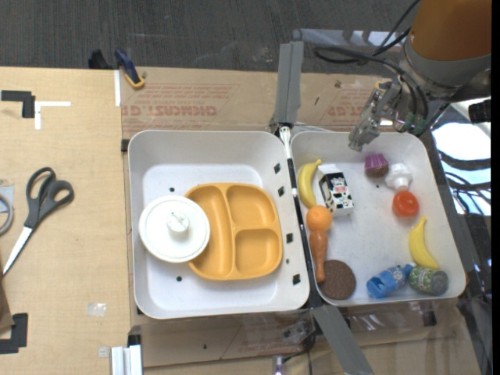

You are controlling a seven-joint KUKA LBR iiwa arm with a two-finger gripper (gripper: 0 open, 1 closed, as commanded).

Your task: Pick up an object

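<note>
Far left of the tool (364, 137), steel scissors (35, 201) lie flat on the wooden surface (62, 287). Nearer, the left bin (148, 151) holds a glossy yellow divided tray (238, 233) with a round white lid (174, 226) resting on its edge. Below the tool, the right bin (437, 209) keeps loose pickable items: a curved banana (307, 182), a purple cupcake (376, 164), a smooth orange ball (405, 203). The tool hangs above the bin's far rim, holding nothing; whether it is clenched I cannot tell.
</note>
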